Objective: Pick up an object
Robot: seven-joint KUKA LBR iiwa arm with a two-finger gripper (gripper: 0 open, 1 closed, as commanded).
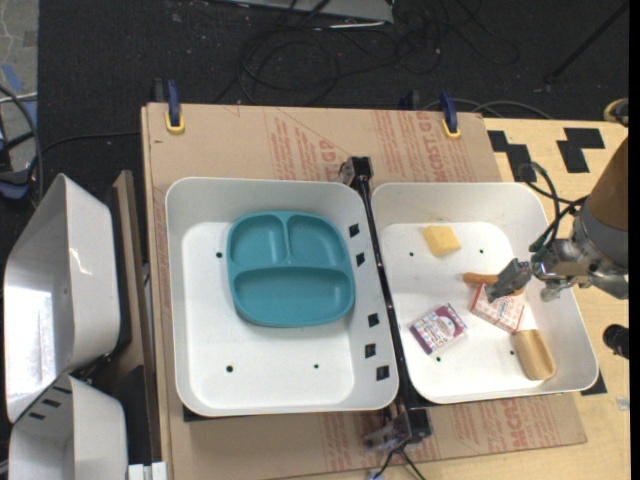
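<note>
Over the right bin (560, 218), your gripper (508, 280) hangs low above a cluster of small things, reaching in from the right. You cannot tell from this slant whether it is wide or narrow, and nothing is seen held in it.

Your nearest candidates lie right under it: an orange stick (477, 278) just to its left and a red-and-white packet (499, 313) just below, the two touching or close to it. A tan roll (534, 354) lies beside the packet toward the bin's near right corner, a purple packet (438, 327) sits a little apart to the left, and a yellow block (442, 240) rests well apart toward the far wall. The teal plate (291, 270) lies alone in the left bin (190, 298).

To do this step well, choose one thing and centre on it before you descend. The stick and the red-and-white packet crowd each other, so a closure between them would probably push both aside; flat packets also offer little edge to grip. The tan roll or the yellow block looks the safer choice: each is thick, with free space on at least two sides. Line up across the short width, go down until you straddle it, close, then lift straight up clear of the bin wall.
</note>
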